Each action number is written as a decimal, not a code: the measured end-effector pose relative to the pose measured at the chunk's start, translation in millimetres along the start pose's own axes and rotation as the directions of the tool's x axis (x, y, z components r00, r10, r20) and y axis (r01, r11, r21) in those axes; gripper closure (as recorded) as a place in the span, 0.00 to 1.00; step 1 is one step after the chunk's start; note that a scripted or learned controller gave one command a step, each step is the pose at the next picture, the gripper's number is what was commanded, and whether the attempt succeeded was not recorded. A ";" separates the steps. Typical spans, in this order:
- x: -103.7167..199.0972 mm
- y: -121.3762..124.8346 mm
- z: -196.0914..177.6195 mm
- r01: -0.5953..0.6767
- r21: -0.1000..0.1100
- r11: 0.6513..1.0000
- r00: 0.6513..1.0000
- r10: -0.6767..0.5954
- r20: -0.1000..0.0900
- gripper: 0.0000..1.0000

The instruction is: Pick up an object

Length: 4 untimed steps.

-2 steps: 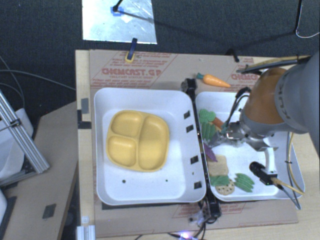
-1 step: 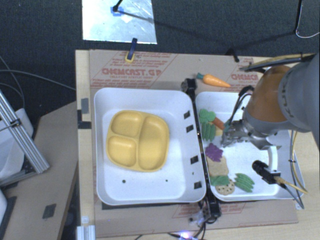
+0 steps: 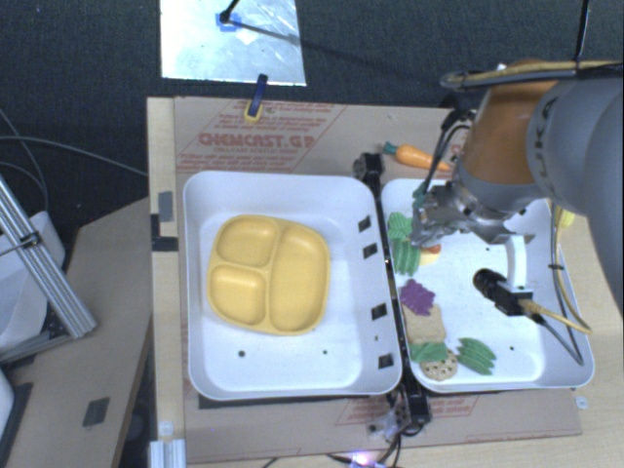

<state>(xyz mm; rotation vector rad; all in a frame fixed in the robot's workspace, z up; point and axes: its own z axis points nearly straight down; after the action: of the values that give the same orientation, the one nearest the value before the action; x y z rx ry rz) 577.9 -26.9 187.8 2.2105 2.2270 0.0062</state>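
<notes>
Right bin [image 3: 546,364]: ridged green toy [image 3: 402,242] under hand [image 3: 425,230]

Dark carpet floor [image 3: 78,47], shiny metal sheet [image 3: 232,25], cardboard-topped bench [image 3: 292,130]

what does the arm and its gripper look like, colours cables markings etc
The arm is a thick, rounded grey casing with a broad orange band above the wrist. Below the band the gripper is a compact block of dark and silver metal parts. Thin dark cables loop down beside the wrist. No markings can be read on it.
</notes>
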 end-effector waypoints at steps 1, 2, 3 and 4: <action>43.5 -50.0 3.6 -0.002 0.007 1.000 1.000 0.002 -0.001 1.00; 59.1 -90.8 -110.7 0.000 -0.003 1.000 1.000 0.000 -0.002 1.00; 61.8 -90.0 -80.1 -0.006 0.004 1.000 1.000 0.006 0.000 1.00; 112.6 -89.4 -126.1 0.000 0.001 1.000 1.000 0.000 -0.001 1.00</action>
<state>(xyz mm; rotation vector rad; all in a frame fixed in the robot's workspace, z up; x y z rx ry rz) 487.0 85.0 313.4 2.2112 2.2286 0.0064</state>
